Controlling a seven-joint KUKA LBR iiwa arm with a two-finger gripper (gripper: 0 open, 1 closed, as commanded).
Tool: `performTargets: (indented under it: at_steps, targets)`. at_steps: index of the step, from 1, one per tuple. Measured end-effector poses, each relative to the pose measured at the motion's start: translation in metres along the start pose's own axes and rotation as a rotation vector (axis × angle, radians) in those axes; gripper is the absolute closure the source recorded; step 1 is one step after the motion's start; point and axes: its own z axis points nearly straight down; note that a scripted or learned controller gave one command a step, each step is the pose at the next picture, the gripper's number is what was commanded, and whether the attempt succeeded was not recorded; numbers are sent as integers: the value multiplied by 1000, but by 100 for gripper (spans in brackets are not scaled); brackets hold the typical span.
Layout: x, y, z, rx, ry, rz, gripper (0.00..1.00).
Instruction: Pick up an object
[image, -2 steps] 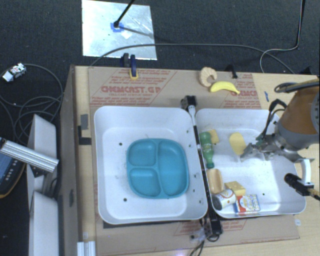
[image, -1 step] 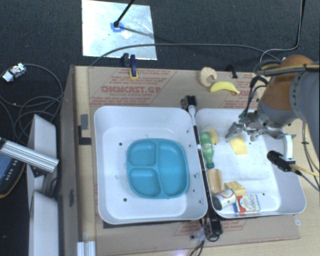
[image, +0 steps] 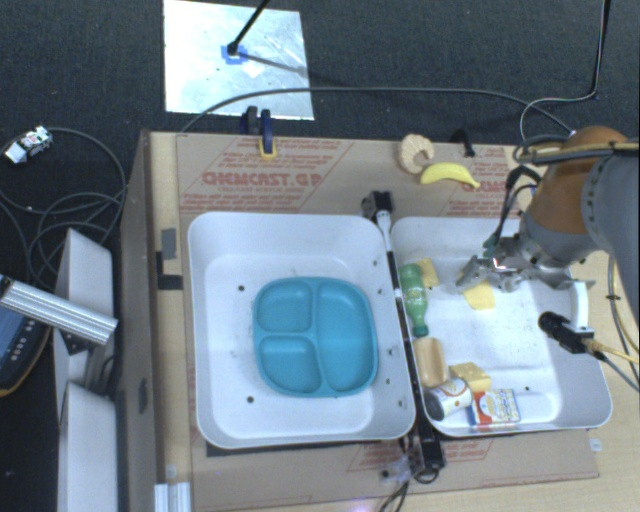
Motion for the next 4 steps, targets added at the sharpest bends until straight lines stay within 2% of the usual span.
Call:
performTargets:
  at_steps: [1, 2, 3, 4]
  targets:
    - [-42, 50, -108, -6, -2, -3, 0]
    - [-41, 33, -1, -3, -1, -1, 0]
    - [-41, -15, -38, -2, -1, 0, 0]
    - [26, 21, 0, -1, 2, -3, 0]
